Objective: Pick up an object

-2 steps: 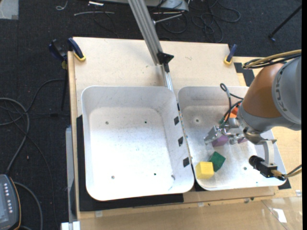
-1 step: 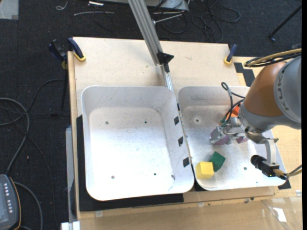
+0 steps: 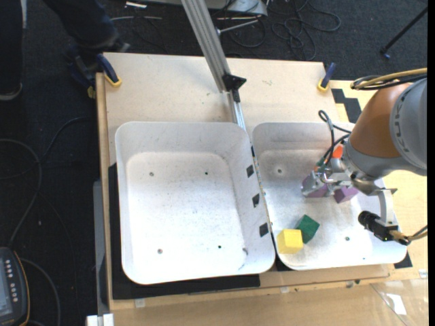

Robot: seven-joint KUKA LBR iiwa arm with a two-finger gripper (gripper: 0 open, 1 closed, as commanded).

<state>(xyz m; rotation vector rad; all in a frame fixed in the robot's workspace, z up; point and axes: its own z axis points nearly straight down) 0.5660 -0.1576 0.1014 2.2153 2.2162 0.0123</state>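
Low in the right bin [image 3: 285,141], a yellow block [image 3: 291,240] lies touching a green block [image 3: 308,227]. Just above them the hand [image 3: 319,187] hangs over the bin floor; whether it is wide or narrow I cannot tell. A purple piece [image 3: 346,194] shows beside it.

Two shallow white plastic bins [image 3: 183,202] [image 3: 326,257] sit on the tabletop [image 3: 170,87]. There is one yellow cube [image 3: 291,240], one green block [image 3: 308,227] and one purple block [image 3: 347,194].
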